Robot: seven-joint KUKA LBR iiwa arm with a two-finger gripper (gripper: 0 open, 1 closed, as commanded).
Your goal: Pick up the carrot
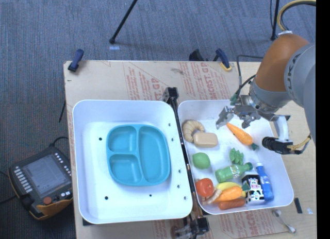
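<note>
In the right bin (286, 181), we see the gripper (238, 116) hanging with fingers apart just above the carrot (240, 134), whose long axis runs diagonally down and right from below the fingertips.

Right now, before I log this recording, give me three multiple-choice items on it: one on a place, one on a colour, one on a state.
1. The carrot under the hand lies in:
A. the right bin
B. the left bin
C. the bare bench

2. The divided plate is:
A. red
B. blue
C. yellow

3. The plate's compartments hold:
A. a carrot
B. bread
C. nothing

Answers: 1 A, the carrot rests among the toy food there. 2 B, its surface is light blue. 3 C, bare blue plastic shows in all three.
</note>
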